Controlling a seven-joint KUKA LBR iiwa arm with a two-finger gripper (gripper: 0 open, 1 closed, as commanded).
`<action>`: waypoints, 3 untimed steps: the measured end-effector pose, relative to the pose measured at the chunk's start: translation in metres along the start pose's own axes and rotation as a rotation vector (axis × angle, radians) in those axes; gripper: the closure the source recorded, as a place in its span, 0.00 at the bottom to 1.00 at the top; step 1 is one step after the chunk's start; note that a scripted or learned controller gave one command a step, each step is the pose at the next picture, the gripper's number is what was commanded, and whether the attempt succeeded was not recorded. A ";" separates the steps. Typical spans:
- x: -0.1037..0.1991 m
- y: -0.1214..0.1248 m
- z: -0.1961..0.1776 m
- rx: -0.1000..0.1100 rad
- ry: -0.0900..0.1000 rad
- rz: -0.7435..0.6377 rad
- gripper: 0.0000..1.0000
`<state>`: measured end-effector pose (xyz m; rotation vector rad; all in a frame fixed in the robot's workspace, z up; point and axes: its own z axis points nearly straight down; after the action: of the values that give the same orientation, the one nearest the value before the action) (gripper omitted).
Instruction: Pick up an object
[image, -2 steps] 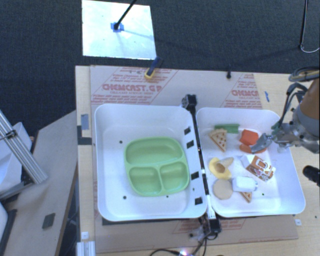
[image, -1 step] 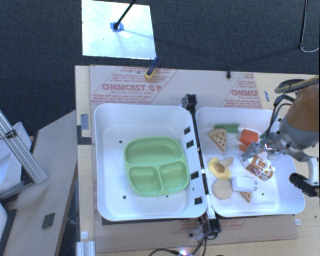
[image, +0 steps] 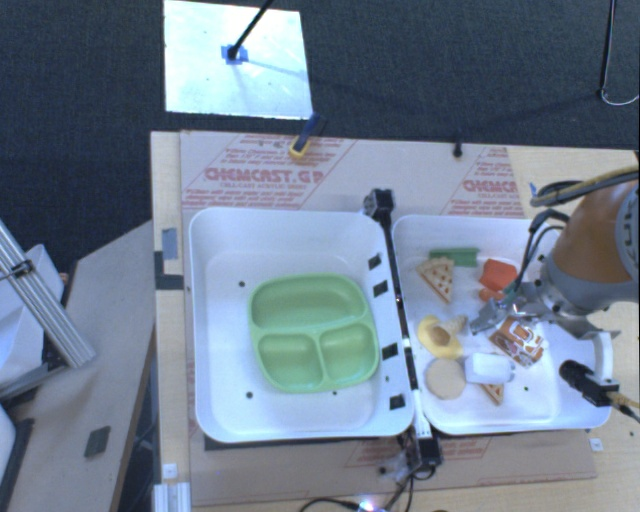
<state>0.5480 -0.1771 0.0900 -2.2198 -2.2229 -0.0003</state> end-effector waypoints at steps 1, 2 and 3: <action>-0.001 0.001 -0.012 -0.003 -0.001 0.000 1.00; -0.001 0.002 -0.055 -0.004 -0.001 -0.002 1.00; -0.005 0.000 -0.117 -0.004 -0.002 -0.003 1.00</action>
<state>0.5484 -0.1820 0.2072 -2.2198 -2.2292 -0.0032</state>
